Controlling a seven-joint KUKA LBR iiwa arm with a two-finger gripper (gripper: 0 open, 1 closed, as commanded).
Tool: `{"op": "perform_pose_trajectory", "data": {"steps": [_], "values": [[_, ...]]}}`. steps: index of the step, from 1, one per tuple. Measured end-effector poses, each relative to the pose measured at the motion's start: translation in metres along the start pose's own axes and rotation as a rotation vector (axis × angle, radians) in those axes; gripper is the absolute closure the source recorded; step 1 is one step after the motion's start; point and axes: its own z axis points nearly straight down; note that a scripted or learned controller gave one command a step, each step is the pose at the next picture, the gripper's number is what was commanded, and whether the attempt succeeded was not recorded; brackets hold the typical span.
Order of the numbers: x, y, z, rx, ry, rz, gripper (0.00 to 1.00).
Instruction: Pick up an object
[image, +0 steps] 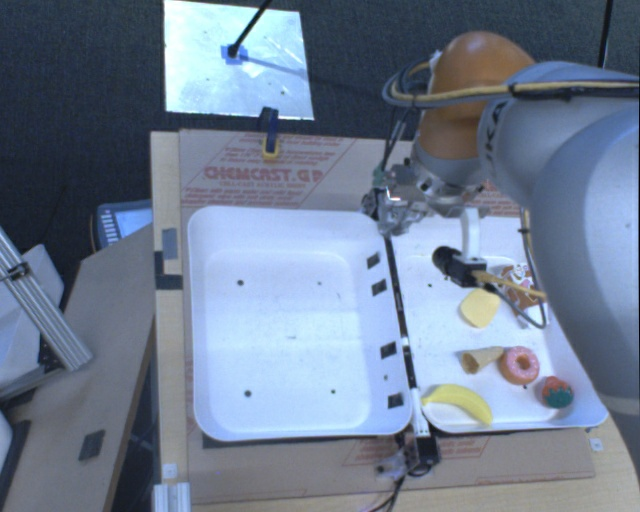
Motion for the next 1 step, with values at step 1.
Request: {"op": "perform_pose_trajectory", "data": {"steps": [1], "values": [[0.0022, 0.0006, -0.0020, -0.003, 0.001, -0.002, 0.00]]}}
